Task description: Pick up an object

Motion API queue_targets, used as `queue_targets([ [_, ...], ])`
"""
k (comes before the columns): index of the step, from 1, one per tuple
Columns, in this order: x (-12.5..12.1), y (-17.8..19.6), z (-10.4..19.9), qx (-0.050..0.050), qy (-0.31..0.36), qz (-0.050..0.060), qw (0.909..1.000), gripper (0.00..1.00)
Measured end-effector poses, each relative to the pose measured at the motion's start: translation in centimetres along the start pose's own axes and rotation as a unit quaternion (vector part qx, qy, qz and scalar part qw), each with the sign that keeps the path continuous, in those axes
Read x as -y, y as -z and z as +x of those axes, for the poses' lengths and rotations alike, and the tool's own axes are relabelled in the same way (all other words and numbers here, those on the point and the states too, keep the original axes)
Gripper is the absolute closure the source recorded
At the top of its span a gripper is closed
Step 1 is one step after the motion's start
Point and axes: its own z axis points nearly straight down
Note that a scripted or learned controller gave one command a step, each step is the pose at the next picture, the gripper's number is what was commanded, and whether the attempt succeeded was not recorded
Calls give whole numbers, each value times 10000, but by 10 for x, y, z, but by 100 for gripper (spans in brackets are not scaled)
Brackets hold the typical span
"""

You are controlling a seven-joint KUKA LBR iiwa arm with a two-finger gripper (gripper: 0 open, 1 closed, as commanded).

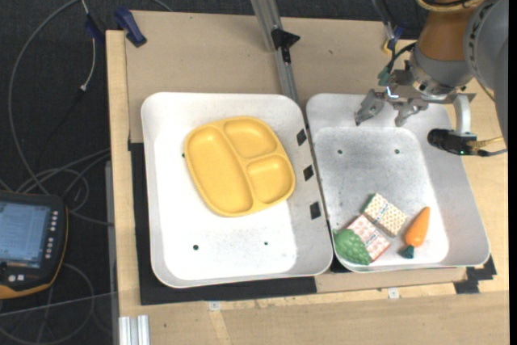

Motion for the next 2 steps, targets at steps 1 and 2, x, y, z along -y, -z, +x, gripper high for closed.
queue_targets([
  [1,-2,15,0,4,5,-42,10000,100],
  [2,-12,77,3,13,8,-79,10000,100],
])
